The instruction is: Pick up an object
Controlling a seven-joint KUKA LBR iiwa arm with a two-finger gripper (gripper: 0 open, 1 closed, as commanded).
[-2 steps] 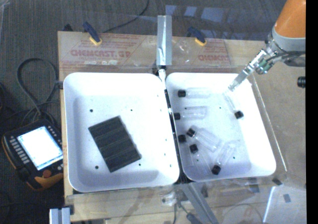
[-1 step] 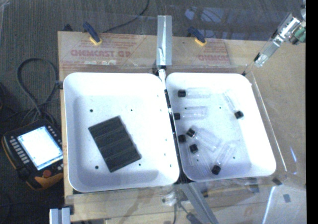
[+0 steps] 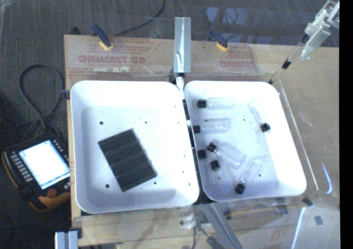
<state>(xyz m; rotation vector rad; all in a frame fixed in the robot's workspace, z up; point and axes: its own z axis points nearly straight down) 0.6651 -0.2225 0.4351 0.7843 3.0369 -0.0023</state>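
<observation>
Lying at a slant in the left white bin [image 3: 88,99] is a flat black ribbed slab [image 3: 127,159]. The right white bin [image 3: 287,132] holds several clear vials with black caps, such as one vial [image 3: 219,126] near its left wall, another [image 3: 249,171] near the front, and a third [image 3: 255,114] toward the back right. My gripper [image 3: 318,28] shows as a pale shape at the top right, high above the bench and beyond the right bin's far right corner, over neither bin.
The bins stand side by side on a wooden board [image 3: 132,57] with two blue clamps [image 3: 101,35] at its back edge and a metal strip [image 3: 182,52] between them. A teach pendant [image 3: 37,169] and cables lie on the floor to the left.
</observation>
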